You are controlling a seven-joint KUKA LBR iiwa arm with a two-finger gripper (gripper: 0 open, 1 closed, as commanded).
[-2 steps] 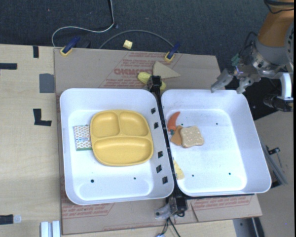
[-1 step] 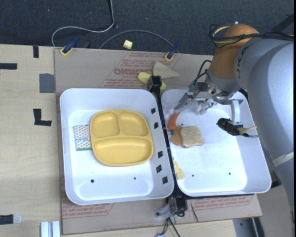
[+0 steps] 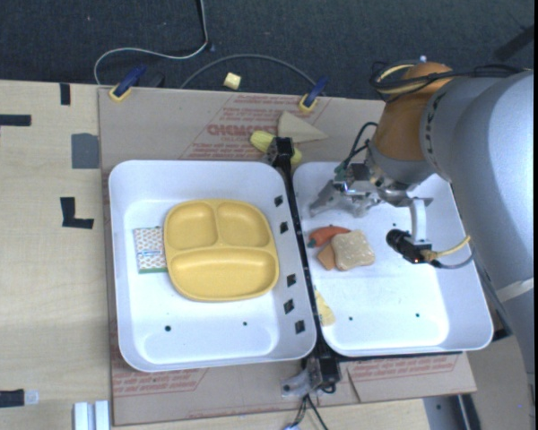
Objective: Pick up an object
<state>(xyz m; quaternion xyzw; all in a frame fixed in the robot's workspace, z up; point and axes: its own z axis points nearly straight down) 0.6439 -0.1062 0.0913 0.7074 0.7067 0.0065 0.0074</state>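
Note:
In the right bin a tan toy bread slice lies against an orange-red piece near the bin's left wall. My gripper hovers just above and behind them. Its two grey fingers are spread open with nothing between them; one fingertip points toward the divider. The left bin holds a yellow divided plate and a small patterned card at the plate's left edge.
A black divider separates the bins. A small yellowish scrap lies at the right bin's left wall. The grey arm covers the right bin's far right. A yellow object and a tan wedge lie on the cardboard behind the bins.

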